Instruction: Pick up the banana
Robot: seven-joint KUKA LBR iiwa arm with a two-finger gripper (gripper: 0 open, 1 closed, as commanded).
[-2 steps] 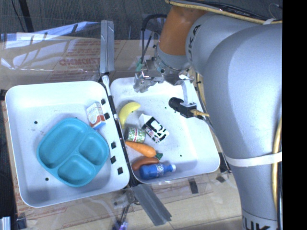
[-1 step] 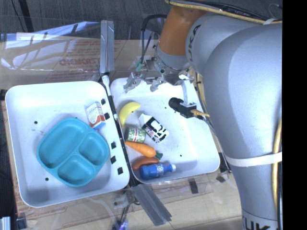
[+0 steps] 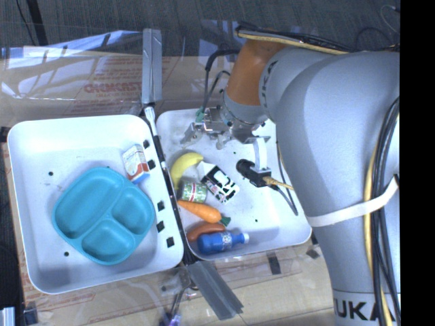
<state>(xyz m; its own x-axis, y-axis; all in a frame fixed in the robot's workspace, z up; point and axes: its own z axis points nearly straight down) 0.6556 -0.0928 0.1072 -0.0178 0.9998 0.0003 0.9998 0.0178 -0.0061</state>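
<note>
Hovering over the shallow white right bin point(image 3: 262, 217), I had my tool point(image 3: 212, 133) near the curved yellow banana point(image 3: 185, 164).
It lay by the bin's left wall, just beside a green-labelled can point(image 3: 194, 191). Whether my tool was spread, I couldn't tell. I judged the banana light, soft and easily bruised, best taken across its middle.

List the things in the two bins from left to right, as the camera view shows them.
Tray → carton → banana → box. The can, carrot and bottle overlap these sideways, so they are left out.
</note>
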